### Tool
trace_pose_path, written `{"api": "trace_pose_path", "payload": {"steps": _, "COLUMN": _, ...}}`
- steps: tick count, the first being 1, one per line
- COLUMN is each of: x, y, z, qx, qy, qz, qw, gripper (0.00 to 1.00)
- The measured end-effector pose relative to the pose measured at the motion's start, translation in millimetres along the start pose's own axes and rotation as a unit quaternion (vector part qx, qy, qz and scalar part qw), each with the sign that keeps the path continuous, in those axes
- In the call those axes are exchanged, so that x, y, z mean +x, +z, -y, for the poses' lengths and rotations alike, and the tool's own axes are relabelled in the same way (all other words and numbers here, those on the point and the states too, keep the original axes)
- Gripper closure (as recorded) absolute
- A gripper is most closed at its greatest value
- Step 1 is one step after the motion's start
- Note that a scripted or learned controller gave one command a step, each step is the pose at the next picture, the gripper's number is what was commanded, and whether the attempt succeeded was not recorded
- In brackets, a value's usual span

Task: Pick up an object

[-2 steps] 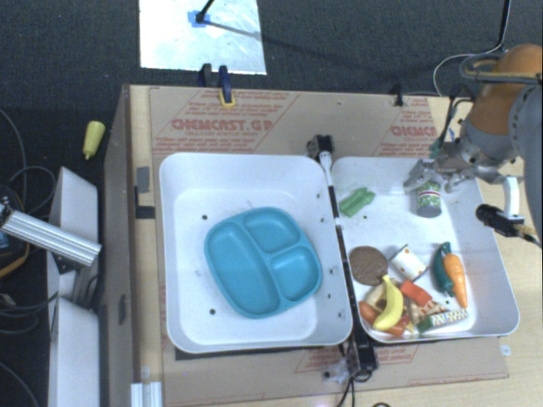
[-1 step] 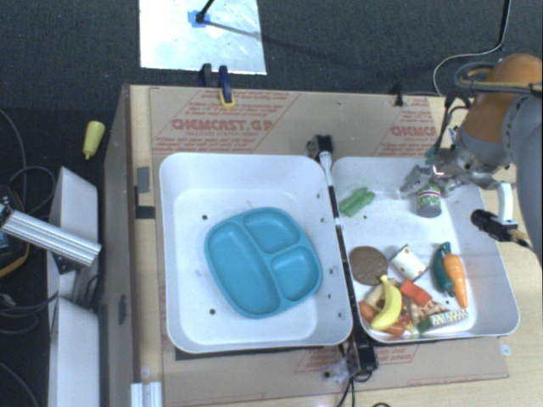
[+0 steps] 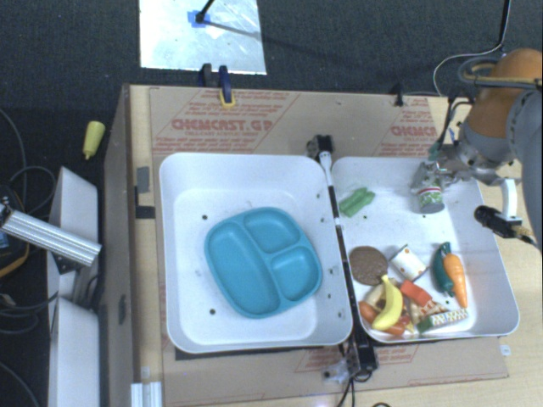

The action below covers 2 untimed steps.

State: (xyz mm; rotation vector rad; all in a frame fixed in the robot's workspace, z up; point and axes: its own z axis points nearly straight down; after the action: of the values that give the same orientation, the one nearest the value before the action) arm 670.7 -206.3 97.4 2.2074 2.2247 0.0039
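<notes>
The grey two-finger gripper (image 3: 430,195) hovers over the right white bin's (image 3: 501,299) upper corner; its grip I cannot tell. Approach step: next, descend onto 1 toy.

Below-left of the gripper (image 3: 430,185), a green piece (image 3: 356,201) and a brown disc (image 3: 368,264) lie on white. Below it: a yellow banana (image 3: 389,304) and an orange carrot (image 3: 456,278). Far left, a blue tray (image 3: 262,261).
</notes>
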Motion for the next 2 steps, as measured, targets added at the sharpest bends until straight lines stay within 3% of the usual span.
{"api": "trace_pose_path", "payload": {"steps": 1, "x": 18, "y": -63, "z": 62, "qx": 0.001, "qy": 0.003, "qz": -0.001, "qw": 1.0, "gripper": 1.0}}
{"api": "trace_pose_path", "payload": {"steps": 2, "x": 79, "y": -115, "z": 49, "qx": 0.001, "qy": 0.002, "qz": -0.002, "qw": 1.0, "gripper": 1.0}}
